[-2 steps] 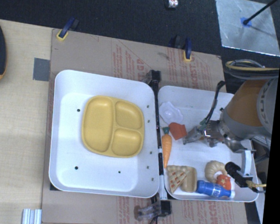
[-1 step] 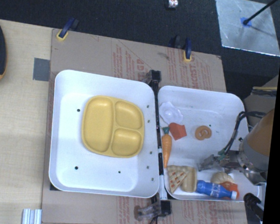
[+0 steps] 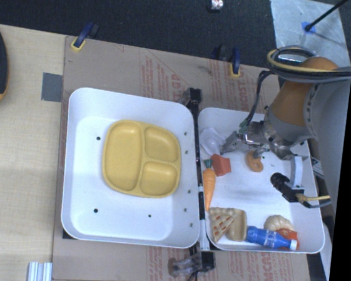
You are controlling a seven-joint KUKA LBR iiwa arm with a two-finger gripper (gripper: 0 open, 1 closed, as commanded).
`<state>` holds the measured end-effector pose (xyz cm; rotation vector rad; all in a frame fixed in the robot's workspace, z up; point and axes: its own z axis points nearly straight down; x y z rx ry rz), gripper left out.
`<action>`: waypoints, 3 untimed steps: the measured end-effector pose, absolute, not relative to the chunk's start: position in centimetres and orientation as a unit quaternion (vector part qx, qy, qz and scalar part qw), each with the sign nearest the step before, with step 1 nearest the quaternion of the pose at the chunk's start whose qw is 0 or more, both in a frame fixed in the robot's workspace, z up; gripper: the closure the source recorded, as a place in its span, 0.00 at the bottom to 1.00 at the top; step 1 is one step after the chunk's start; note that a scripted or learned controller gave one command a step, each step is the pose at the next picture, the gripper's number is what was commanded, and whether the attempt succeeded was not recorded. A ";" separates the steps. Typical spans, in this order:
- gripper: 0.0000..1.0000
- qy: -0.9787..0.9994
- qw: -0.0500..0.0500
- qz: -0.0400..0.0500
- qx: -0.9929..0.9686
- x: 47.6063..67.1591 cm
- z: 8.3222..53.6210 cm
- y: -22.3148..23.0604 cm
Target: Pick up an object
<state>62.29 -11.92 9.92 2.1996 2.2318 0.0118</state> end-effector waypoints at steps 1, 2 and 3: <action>0.00 0.708 0.002 0.000 0.707 65.8 9.8 -20.0; 0.00 0.708 -0.003 -0.002 0.706 61.1 9.1 -17.7; 1.00 0.709 -0.002 -0.002 0.705 61.3 10.2 -17.8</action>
